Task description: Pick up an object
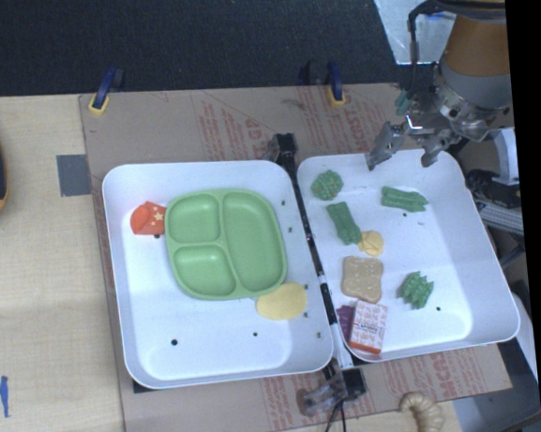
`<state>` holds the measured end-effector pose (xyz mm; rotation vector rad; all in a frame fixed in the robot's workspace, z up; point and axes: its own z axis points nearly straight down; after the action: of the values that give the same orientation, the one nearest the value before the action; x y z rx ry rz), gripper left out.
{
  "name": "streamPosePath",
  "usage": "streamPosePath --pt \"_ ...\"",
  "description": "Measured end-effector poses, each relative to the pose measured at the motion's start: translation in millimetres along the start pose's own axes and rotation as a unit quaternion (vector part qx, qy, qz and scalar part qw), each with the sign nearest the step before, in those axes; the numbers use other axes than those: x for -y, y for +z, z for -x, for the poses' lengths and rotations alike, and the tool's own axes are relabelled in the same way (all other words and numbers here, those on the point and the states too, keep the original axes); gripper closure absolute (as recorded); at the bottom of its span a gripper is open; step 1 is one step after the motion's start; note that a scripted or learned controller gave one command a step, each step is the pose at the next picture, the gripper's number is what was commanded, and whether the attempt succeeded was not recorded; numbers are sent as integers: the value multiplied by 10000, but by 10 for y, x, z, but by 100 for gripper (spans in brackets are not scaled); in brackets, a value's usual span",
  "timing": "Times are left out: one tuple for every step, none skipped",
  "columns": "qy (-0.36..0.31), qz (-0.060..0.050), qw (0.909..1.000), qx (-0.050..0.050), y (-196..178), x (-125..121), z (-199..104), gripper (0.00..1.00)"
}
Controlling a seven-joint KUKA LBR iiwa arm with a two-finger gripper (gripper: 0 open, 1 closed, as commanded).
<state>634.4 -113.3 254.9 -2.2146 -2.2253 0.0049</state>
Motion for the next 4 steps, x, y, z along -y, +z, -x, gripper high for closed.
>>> streamPosePath --pt "9 -66 10000 -10 1720 560 108 0" --pt "-14 39 10000 -1 1616 -263 -223 0" --pt "28 21 10000 9 1616 -222 723 0" --pt "5 -45 10000 -22 1640 675 199 0"
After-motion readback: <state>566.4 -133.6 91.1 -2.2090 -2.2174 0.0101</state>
